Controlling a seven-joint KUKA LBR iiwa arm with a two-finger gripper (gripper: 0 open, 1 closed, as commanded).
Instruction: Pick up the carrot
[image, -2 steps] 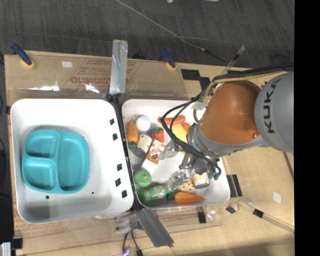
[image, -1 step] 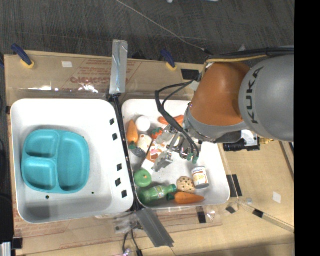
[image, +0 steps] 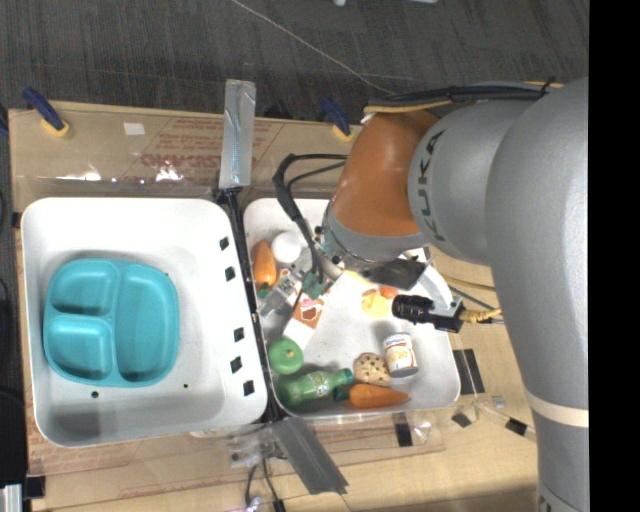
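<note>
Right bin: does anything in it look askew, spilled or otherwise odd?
Nothing looks spilled or damaged. The right white bin is crowded: an orange carrot lies flat along its near wall, touching a green bottle lying on its side. A small white jar stands tilted beside a round cookie.

Brown bench (image: 130, 140), 2 white bins (image: 60, 400) side by side
</note>
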